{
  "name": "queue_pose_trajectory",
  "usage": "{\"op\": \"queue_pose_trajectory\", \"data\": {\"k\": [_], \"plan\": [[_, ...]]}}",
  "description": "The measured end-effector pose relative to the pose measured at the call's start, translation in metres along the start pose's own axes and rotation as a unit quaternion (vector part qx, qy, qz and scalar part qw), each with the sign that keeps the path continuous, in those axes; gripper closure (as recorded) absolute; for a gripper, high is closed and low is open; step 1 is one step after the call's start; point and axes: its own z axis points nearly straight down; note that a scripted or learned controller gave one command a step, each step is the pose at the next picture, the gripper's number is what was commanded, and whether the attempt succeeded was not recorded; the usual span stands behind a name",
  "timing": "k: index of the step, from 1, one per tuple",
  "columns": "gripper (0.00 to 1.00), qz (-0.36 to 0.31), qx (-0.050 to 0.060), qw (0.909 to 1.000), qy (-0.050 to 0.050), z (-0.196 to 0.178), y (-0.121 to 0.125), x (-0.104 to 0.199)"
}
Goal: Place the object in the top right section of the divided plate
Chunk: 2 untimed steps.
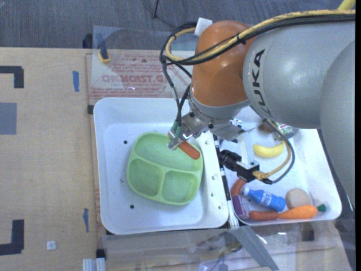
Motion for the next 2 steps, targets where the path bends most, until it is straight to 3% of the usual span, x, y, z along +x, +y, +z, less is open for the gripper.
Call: {"op": "queue_pose_trajectory", "data": {"k": [1, 2], "plan": [[1.0, -0.113, 0.001, 0.9936, 0.0, -0.001, -0.016, 0.072], [1.0, -0.006, -0.001, 1.0, 0.0, -0.018, -0.003, 0.075]]}}
